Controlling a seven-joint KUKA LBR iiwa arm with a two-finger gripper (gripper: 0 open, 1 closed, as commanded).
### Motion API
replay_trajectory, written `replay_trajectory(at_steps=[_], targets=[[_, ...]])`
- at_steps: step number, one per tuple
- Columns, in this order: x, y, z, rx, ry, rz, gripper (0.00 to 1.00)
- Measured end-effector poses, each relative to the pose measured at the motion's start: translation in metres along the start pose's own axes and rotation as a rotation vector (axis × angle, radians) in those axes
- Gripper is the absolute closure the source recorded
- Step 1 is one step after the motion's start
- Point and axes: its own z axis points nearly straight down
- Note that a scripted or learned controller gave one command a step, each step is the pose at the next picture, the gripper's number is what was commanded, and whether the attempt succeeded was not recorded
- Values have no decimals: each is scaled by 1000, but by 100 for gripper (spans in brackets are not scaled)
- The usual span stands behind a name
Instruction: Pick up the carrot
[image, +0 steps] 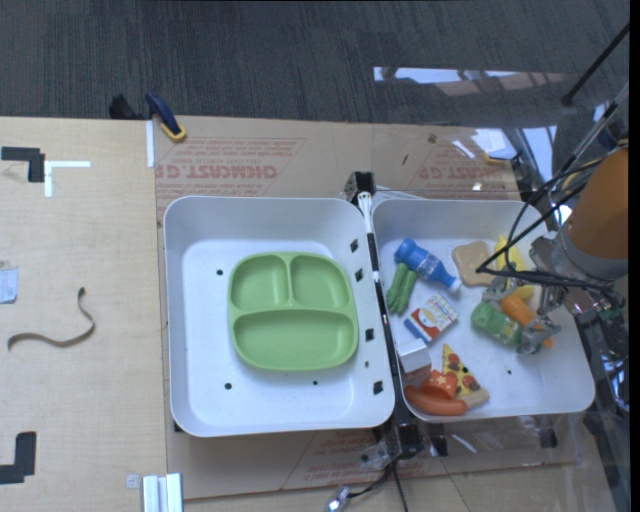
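The carrot (517, 303) is a small orange piece lying in the right bin (560, 395), near its right side, touching a green toy (491, 319) on its left. My gripper (537, 328) hangs low over the bin just right of and below the carrot, very close to it. Cables and the wrist housing hide part of the gripper. The arm's orange band (608, 205) is above it at the right edge of the view. I cannot make out whether the carrot lies inside the gripper or just beside it.
The right bin also holds a blue bottle (421, 262), green pods (400, 290), a bread slice (470, 263), a yellow piece (506, 254), a small carton (432, 318), a pizza slice (459, 376) and a red sausage (435, 401). A green divided plate (293, 310) sits in the left bin (190, 380).
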Motion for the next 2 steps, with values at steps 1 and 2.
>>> replay_trajectory(at_steps=[1, 2], targets=[[-2, 0, -10, 0, -6, 3, 100], [-38, 81, -109, 0, 1, 104, 100]])
